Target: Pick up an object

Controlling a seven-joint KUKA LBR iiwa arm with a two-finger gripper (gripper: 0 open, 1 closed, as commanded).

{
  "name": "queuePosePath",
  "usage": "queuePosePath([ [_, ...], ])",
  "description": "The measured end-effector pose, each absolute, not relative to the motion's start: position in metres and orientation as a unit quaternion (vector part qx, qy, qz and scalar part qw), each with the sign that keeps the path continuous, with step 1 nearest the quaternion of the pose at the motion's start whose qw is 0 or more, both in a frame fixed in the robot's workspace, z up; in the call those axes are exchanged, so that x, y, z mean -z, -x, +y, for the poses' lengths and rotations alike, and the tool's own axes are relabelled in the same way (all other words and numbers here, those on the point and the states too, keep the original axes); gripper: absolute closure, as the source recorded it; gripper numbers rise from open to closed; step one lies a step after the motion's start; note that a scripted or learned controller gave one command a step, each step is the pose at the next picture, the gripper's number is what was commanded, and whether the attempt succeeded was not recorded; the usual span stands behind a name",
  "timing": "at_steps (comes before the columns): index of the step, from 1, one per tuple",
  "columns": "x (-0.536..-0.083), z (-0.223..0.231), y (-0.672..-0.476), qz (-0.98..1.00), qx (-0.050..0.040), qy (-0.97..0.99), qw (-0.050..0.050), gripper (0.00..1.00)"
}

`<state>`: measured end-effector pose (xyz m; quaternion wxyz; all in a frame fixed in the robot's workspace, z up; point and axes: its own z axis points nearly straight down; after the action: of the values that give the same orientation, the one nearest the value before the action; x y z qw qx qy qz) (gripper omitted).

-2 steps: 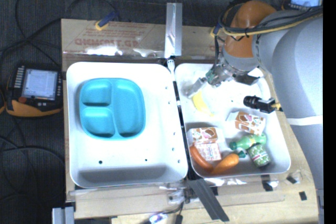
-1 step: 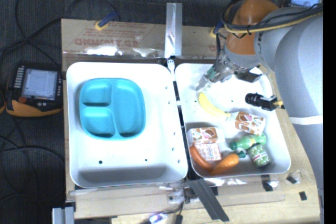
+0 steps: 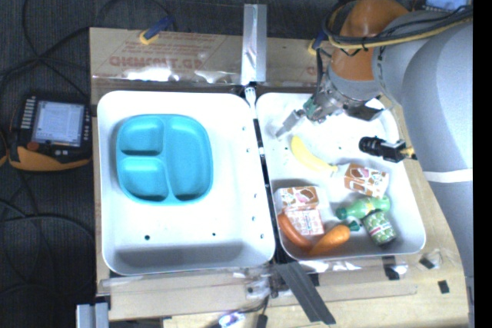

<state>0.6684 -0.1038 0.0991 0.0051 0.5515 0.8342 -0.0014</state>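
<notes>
Arm enters from 3 o'clock; the jaws sit low at the 11 o'clock corner of the right bin, and whether they are parted or closed cannot be told. Banana lies just beside them at their 5 o'clock, nothing seen between them. Cartons, carrot and green bottle crowd the bin's 6 o'clock end; a blue tray sits in the left bin.

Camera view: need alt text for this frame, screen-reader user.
A grey arm's two-finger gripper hangs over the top of the right white bin, just above a yellow banana. Nearer the front of that bin lie two small cartons, an orange carrot and a green bottle. The left white bin holds a blue three-compartment plastic plate.
</notes>
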Motion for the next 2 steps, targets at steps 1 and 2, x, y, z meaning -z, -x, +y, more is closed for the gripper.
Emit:
queuePosePath([
  [1,-0.089,-0.105,-0.617,0.872,-0.0011,-0.489,0.006,0.0],
  [2,-0.1,-0.104,-0.618,0.872,-0.0036,-0.489,0.007,1.0],
])
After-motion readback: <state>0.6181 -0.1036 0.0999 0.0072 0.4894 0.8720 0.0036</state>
